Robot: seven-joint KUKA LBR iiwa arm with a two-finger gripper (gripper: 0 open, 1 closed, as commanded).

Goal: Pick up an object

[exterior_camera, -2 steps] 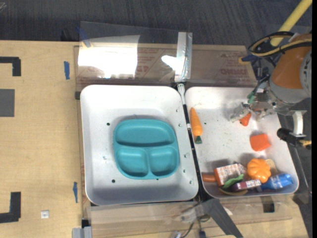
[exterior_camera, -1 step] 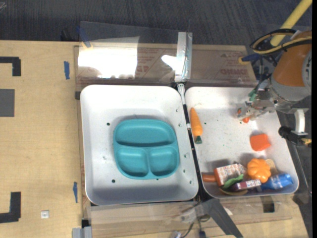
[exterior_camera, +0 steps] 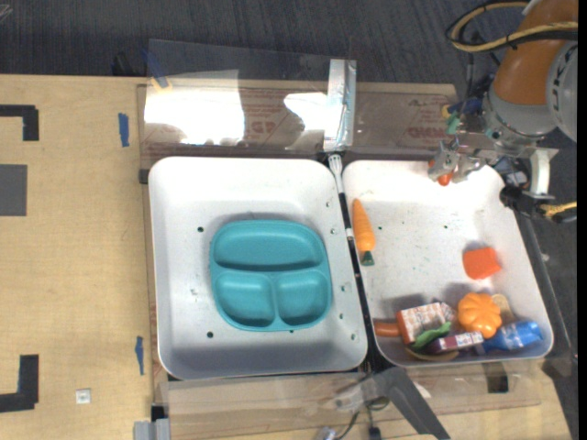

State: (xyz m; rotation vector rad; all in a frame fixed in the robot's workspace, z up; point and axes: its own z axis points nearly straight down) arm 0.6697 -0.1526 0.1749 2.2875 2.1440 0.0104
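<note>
The right bin (exterior_camera: 417, 218) holds a toy carrot (exterior_camera: 363, 228) along its left wall, an orange block (exterior_camera: 481, 262) at mid right, and a cluster at the front: a small carton (exterior_camera: 424, 321), an orange pumpkin (exterior_camera: 480, 312), a blue item (exterior_camera: 518, 335) and a dark bar (exterior_camera: 456, 343). My gripper (exterior_camera: 449, 168) hangs over the bin's back right corner, well away from all of them. Nothing shows between its fingers.
The left bin (exterior_camera: 183, 200) holds a teal divided tray (exterior_camera: 270, 274). A clear plastic sheet and a metal bracket (exterior_camera: 340, 104) stand behind the bins. Cables (exterior_camera: 541, 204) trail by the right bin's right edge. Wooden bench surface (exterior_camera: 64, 246) lies to the left.
</note>
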